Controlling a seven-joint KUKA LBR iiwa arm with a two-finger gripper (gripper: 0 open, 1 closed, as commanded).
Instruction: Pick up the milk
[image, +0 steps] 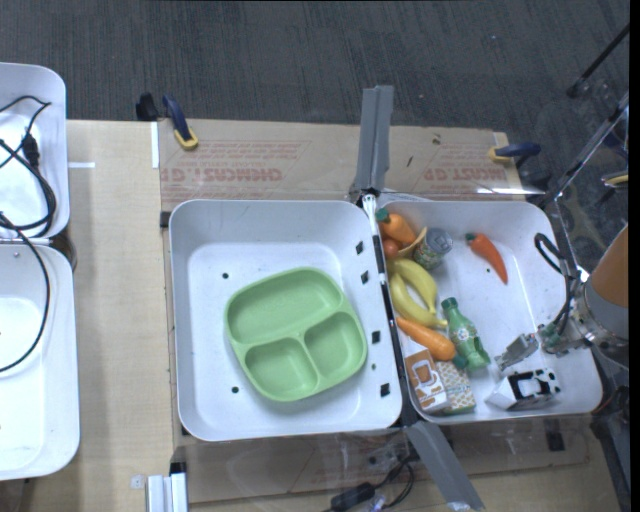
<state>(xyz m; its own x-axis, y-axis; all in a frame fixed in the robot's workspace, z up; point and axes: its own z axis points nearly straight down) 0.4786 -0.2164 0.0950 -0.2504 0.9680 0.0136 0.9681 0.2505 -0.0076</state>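
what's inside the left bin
A green divided plate with three compartments lies flat on the left bin floor. Whatever is beneath the plate is covered.

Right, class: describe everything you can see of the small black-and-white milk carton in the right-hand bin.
The milk carton is a small white box with black cow-like patches, seemingly cardboard. It lies on its side near the front right corner of the right bin, its pointed end toward the bin's middle. It rests on the bin floor, apart from the brown carton and green bottle to its left. The claw hovers just behind it; whether they touch cannot be told.
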